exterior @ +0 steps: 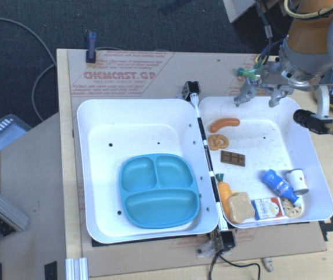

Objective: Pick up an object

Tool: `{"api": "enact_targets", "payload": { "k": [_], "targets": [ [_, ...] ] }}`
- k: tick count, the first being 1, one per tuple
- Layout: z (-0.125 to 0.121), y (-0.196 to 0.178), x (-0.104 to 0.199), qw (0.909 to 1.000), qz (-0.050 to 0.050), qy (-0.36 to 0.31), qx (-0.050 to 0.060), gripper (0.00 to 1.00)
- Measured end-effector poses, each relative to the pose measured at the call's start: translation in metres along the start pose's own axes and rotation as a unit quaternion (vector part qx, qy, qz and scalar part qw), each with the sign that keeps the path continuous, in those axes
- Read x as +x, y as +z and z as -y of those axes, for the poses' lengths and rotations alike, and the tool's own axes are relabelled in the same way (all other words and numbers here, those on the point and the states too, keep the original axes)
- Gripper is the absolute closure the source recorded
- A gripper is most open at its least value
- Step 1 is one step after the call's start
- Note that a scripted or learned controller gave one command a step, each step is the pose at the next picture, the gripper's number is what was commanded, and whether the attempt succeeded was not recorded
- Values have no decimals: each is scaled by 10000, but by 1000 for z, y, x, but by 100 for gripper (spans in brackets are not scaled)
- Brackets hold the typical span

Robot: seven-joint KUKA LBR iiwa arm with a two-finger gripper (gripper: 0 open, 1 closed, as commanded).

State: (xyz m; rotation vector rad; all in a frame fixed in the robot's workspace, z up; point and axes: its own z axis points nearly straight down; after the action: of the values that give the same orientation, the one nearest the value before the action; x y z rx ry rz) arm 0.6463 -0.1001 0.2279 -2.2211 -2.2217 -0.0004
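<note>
Up at the far right of the worktop (125,77), the claw (261,95) hangs over the back rim of the right bin (312,150), its two fingers spread apart with nothing between them; one fingertip sits near the bin's back left corner and the other a little to the right. Nearest to it among the things in that bin is a sausage (224,123), lying on the bin floor just in front of the claw and slightly to its left, apart from the fingers. Just in front of the sausage lies a pretzel (217,141), and beyond that a brown chocolate bar (233,158). Farther toward the front of the bin, well apart from the claw, lie a blue bottle (279,185) on its side, a small white cup (297,181) just beside it on the right, a carrot (224,191) against the left wall, a slice of bread (240,207) touching the carrot, and a white carton (268,207) beside the bread with a cracker (294,210) at its right end. The left bin (96,127) holds a blue divided plate (159,189) in its front half, well apart from the claw. The arm (318,22), grey with an orange band, comes in from the upper right corner above the claw.
</note>
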Motion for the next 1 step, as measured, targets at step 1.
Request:
{"api": "enact_targets", "payload": {
  "k": [1],
  "targets": [
    [71, 40, 5, 10000, -1, 5, 8, 0]
  ]
}}
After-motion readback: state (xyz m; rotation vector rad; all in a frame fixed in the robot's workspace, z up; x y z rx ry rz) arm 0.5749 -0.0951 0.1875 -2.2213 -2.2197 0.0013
